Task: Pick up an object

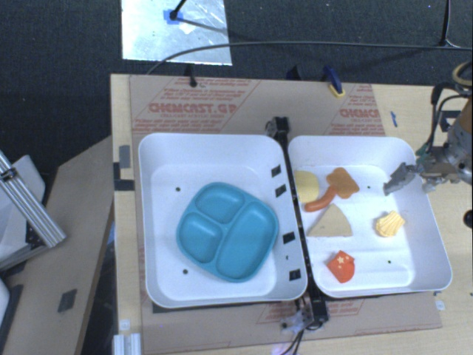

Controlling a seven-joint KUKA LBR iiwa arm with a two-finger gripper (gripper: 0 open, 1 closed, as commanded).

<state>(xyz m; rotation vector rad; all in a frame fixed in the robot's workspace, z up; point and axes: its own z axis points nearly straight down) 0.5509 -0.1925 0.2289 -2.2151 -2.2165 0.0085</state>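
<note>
The right bin [425,268] holds several toy foods. A pale yellow round piece [304,186] lies at its left, with an orange piece [342,181] and a red-orange sausage [320,202] beside it. Below them lie a tan wedge [332,223], a red piece [341,266] and a yellow crinkled piece [389,224]. My gripper [395,180] hangs over the right bin's upper right part, above and apart from the yellow crinkled piece, with nothing seen in it.
The left bin [159,198] holds a blue divided plate [228,231]. A black clamp strip [288,213] joins the two bins. The arm's wrist and cables [451,146] reach in from the right edge. A silver sheet [174,21] lies on the floor behind the bench.
</note>
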